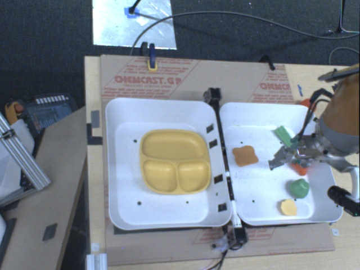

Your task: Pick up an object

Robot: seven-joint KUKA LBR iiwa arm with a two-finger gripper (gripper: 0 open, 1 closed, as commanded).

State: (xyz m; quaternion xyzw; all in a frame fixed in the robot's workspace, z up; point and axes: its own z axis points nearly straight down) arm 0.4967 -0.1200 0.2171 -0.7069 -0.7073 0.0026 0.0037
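Observation:
The right bin (264,114) holds several small objects. A flat brown piece (245,155) lies near its left side. A green block (283,134) sits further back, and a round green object (298,188) and a small yellow piece (288,207) lie towards the front. My gripper (283,160) hangs low over the middle right of this bin, between the green block and the round green object. A small orange-red thing (301,169) shows just under the wrist, partly hidden. The view does not show anything held in the gripper.
The left bin (126,122) carries a yellow divided plate (173,161). A black divider with clips (220,151) runs between the bins. The arm's bulk (343,122) covers the right bin's far right edge. Cables lie on the dark floor behind.

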